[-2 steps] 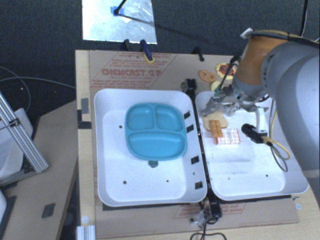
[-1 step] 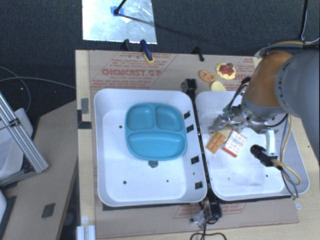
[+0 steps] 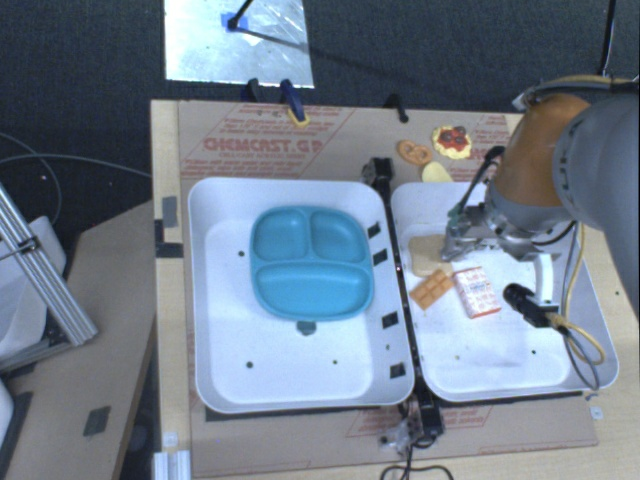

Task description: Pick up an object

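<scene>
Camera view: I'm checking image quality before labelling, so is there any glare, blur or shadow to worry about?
Camera view: the metal sheet beyond the bench shows bright glare; the arm near the end effector looks softly blurred; the blue divided plate and the white bins are evenly lit, with faint shadows.

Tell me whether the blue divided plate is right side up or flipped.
Right side up: the blue divided plate in the left bin shows three hollow compartments facing up.

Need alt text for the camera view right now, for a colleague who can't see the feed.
The grey arm's gripper hangs low in the right bin, over a pale block beside a waffle piece and a small red-and-white box. A blue divided plate lies in the left bin.
</scene>
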